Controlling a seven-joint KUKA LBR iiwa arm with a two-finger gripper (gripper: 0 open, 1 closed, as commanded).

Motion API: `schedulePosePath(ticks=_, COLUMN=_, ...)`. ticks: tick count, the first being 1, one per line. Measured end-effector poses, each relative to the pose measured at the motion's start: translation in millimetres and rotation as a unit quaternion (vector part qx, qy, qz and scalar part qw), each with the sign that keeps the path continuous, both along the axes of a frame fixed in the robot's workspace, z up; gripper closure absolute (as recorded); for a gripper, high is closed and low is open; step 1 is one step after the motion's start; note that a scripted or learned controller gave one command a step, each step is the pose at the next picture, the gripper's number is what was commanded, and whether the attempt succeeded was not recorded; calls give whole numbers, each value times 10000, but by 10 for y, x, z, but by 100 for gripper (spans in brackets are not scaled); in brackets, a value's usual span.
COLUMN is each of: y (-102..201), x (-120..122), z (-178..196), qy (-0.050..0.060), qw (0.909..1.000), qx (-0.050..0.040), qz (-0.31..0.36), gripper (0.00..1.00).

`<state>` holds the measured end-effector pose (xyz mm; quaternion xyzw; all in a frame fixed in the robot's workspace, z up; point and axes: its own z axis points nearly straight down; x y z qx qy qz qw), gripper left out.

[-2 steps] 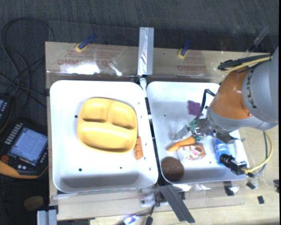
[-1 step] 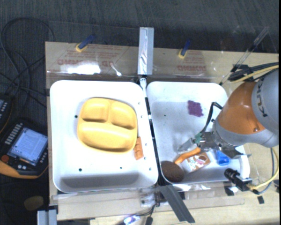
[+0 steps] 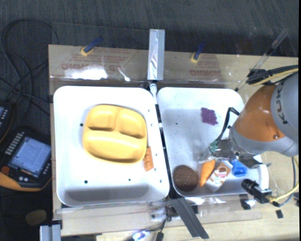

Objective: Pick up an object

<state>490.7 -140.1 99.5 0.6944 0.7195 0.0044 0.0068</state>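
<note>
A: From the overhead camera, what does the table carry?

B: Two white bins side by side. The left bin [image 3: 65, 185] holds a yellow divided tray [image 3: 114, 133] turned face down, with a small orange piece [image 3: 148, 160] touching its right edge, against the wall between the bins. The right bin [image 3: 190, 102] has a purple scrap [image 3: 208, 115] lying alone in its upper part, and a cluster along the near wall: a brown ball [image 3: 185, 177], a carrot [image 3: 206, 170] leaning just beside it, a small white carton [image 3: 218, 176] touching the carrot, and a blue piece [image 3: 239, 170] to the right.

A: And the arm [image 3: 263, 122]?

B: It reaches in from the right, its orange band above that cluster. The pincer [image 3: 216, 151] sits low over the carrot's top and the carton, but the wrist hides most of it, so I cannot tell whether it is released or clenched, and nothing is visibly between its tips.

A: So what makes this pick go well?

B: I'd judge the carrot or the carton the likely target, though the crowding is the trouble. The things touch one another and lie near the bin wall, so a descent should centre on one item, with the tips straddling its narrow side. The carrot is tapered and may slip out. The brown ball could roll if nudged. The purple scrap stands well apart and would be the easier pick.
</note>
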Motion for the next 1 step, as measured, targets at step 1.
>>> schedulePosePath(ticks=1, y=732, x=280, z=1331, qy=92, qw=9999, qx=7, qz=-123, gripper=100)
